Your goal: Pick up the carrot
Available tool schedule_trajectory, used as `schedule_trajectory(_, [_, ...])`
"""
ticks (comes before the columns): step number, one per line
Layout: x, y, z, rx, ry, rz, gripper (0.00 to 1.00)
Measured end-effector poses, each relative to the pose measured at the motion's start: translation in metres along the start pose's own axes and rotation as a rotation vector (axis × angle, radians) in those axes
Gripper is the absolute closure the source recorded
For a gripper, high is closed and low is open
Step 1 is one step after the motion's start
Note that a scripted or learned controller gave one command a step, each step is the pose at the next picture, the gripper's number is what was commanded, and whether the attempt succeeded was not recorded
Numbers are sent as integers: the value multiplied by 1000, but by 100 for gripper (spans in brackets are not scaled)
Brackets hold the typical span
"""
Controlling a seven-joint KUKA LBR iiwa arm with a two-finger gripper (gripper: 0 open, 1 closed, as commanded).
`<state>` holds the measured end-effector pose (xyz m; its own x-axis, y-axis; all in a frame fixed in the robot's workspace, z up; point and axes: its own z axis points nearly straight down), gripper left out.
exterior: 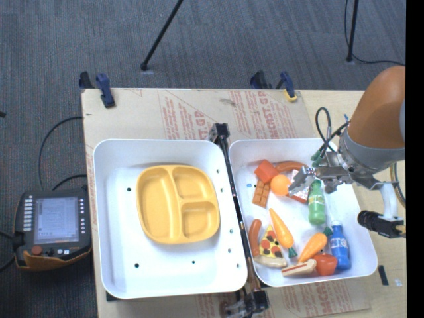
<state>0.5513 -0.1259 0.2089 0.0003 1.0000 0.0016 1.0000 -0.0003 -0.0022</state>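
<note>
Orange-banded arm (379,111) from right, tool (310,177) low above right bin (371,260)

Two carrots (281,228) (313,246), two white bins (106,177) (371,260), one yellow tray (177,203).

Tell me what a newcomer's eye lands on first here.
The yellow divided plate lying alone in the left bin stands out most. Next comes the heap of toy food in the right bin, two carrots among it, with the gripper low over the green bottle.
</note>
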Motion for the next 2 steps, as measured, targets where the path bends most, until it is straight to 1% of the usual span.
schedule_trajectory(1, [32,-12,123,2,0,-80,0])
schedule_trajectory(2, [31,-12,112,2,1,-74,100])
